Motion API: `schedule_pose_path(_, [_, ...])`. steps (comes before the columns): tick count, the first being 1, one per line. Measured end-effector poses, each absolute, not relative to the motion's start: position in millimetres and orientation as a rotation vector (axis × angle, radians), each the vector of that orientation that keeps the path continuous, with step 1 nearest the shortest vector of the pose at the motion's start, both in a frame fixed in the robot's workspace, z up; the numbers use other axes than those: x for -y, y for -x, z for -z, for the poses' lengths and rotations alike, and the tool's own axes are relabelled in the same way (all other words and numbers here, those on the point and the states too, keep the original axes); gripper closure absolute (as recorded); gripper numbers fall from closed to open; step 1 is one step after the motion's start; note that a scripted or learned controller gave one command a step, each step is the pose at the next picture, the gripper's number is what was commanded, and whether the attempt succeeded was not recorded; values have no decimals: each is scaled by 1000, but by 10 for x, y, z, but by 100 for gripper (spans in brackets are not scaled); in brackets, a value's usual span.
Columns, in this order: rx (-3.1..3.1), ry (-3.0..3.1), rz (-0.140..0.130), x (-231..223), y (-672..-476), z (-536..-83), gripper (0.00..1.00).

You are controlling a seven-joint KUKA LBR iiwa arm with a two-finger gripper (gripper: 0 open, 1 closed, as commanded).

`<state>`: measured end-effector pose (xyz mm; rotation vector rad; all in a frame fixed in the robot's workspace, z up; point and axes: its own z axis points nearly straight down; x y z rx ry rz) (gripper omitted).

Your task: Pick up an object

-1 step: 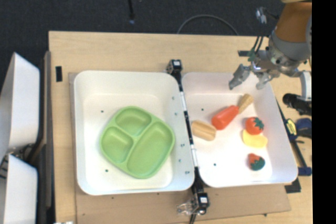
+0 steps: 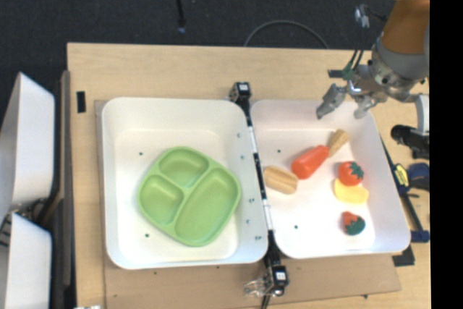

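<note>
Nearest the lens, a strawberry (image 2: pixel 353 223) sits well below the gripper (image 2: pixel 346 106), whose fingers are spread wide, holding nothing; the carrot (image 2: pixel 317 157) lies just below it in the right bin (image 2: pixel 289 119).

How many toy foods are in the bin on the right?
5: a carrot mid-bin, a bread roll at its left, a tomato, a yellow piece just below, and a strawberry nearest the front.
</note>
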<state>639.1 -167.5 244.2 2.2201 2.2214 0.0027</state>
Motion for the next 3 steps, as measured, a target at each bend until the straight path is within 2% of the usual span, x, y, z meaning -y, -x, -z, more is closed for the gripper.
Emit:
schedule_pose_path(1, [-2220, -2223, 6, 1717, -6449, -1838, 0])
schedule_pose_path(2, [-2219, -2224, 6, 1830, -6411, -1355, 0])
schedule_pose_path(3, [-2214, -2220, 0, 1849, -6426, -1019, 0])
